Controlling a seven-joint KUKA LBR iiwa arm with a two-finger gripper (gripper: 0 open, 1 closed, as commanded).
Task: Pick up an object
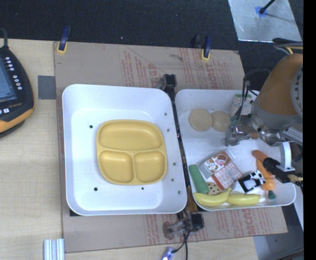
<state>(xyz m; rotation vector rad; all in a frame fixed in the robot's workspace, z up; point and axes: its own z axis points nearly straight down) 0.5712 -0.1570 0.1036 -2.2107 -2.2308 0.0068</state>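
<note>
Best to bring the claw (238,135), low in the right bin (186,99) with grip state impossible to tell, straight down over one lone item such as the tan disc (200,119) just beside, avoiding the crowded banana (226,200) corner.

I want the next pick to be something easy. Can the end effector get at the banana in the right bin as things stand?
Probably yes: the banana lies uncovered along the bin's near wall, though the wall and a green item crowd it.

Grey arm (279,99) with orange band reaching in from the right, wrist angled down, gripper (234,136) low.
</note>
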